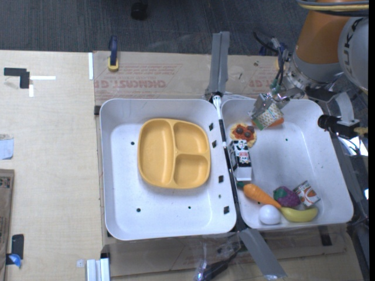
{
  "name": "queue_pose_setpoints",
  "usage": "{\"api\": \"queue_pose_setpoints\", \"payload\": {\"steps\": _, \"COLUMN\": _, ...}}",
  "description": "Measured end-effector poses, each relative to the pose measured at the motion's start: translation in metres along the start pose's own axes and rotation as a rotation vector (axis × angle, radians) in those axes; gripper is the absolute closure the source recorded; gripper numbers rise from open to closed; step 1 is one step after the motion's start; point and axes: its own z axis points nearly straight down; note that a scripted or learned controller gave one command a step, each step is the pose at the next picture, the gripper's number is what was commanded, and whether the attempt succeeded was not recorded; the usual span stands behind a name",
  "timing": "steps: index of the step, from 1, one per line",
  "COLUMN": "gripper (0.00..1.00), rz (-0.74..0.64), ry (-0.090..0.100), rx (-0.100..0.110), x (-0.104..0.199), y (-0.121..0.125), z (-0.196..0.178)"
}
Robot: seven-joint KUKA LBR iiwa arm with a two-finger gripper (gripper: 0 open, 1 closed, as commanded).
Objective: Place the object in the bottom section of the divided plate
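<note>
Gripper (270, 107) seen upper right of frame; jaws' state cannot be told. Divided plate (174, 153) unfilled; object should be lowered gently into bottom section.

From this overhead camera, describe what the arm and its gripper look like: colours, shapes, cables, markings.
The arm is a thick, rounded grey body with a broad orange dome-shaped band near the wrist. Part of dark lettering shows on its grey casing at the frame's right edge. Thin dark cables loop over the top of the orange part and run down beside the wrist. The gripper is small, metallic grey and angular, with wires around its base.
</note>
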Motion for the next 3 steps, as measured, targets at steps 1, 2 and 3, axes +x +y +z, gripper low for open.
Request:
{"api": "queue_pose_setpoints", "payload": {"steps": 1, "gripper": 1.00, "rz": -0.056, "ry": 0.002, "rx": 0.000, "x": 0.064, "y": 0.044, "z": 0.030}}
{"api": "queue_pose_setpoints", "payload": {"steps": 2, "gripper": 1.00, "rz": -0.234, "ry": 0.001, "rx": -0.001, "x": 0.138, "y": 0.042, "z": 0.005}}
{"api": "queue_pose_setpoints", "payload": {"steps": 3, "gripper": 0.00, "rz": -0.234, "ry": 0.001, "rx": -0.001, "x": 0.138, "y": 0.042, "z": 0.005}}
